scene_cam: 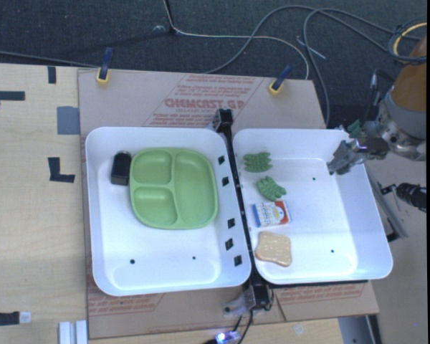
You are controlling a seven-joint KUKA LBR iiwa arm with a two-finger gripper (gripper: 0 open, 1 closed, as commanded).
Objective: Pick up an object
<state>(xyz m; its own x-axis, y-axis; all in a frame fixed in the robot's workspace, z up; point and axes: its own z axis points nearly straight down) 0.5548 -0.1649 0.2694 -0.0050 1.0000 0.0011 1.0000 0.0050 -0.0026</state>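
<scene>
Hand (342,162), grip state unclear, hangs over the right bin's (358,213) far edge, well apart from the toast (274,249)

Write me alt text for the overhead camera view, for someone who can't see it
A grey robot arm's gripper hovers over the right bin's right edge. Along the bin's left side lie two green leafy pieces, a small printed carton and a toast slice. The left bin holds a green divided plate beside a small black block.
</scene>
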